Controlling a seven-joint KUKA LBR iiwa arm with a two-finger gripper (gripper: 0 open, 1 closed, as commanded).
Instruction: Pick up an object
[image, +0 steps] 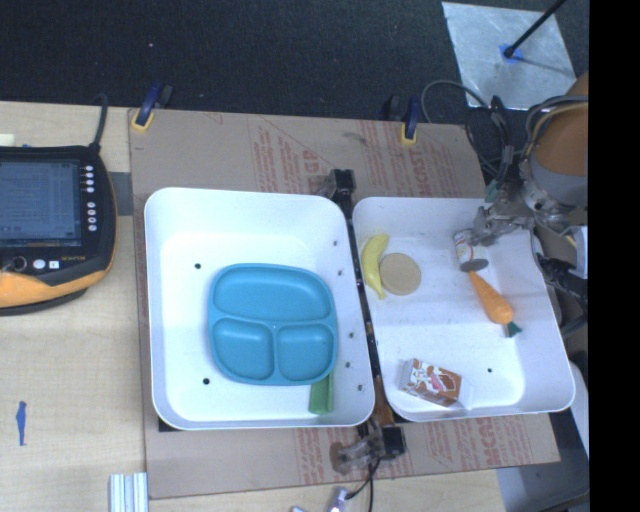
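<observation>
Pincer (470, 252) is hovering just above the carrot's (491, 297) blunt end; we are lining up there, grip state unclear.

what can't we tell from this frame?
- Gripper: small and blurred above the carrot in the right bin; finger state and any contact unreadable.
- Arm: cut off by the right edge.
- Green item in the left bin: partly tucked under the blue plate, identity unclear.
- Packet: print too small to read.
- Pendant screen: cut by the left edge, text illegible.
</observation>
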